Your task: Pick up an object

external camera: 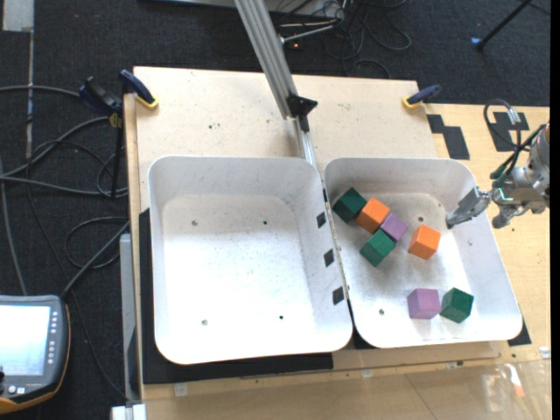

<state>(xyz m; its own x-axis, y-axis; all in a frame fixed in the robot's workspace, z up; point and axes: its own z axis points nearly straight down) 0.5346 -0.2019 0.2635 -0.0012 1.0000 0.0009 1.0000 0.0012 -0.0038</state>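
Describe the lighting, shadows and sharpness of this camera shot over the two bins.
Camera view: even, diffuse light; the right bin shows no harsh glare, and the cubes, such as the lone orange cube, cast only soft, short shadows. The blocks are fairly sharp, while the gripper at the right edge looks slightly soft.

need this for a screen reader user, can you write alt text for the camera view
A grey robot arm's gripper hangs at the right edge of the right-hand shallow white bin, which holds seven small cubes: three green, two orange, two purple. The nearest, a lone orange cube, lies apart from the gripper. The left-hand white bin sits beside it on a pale wooden bench.
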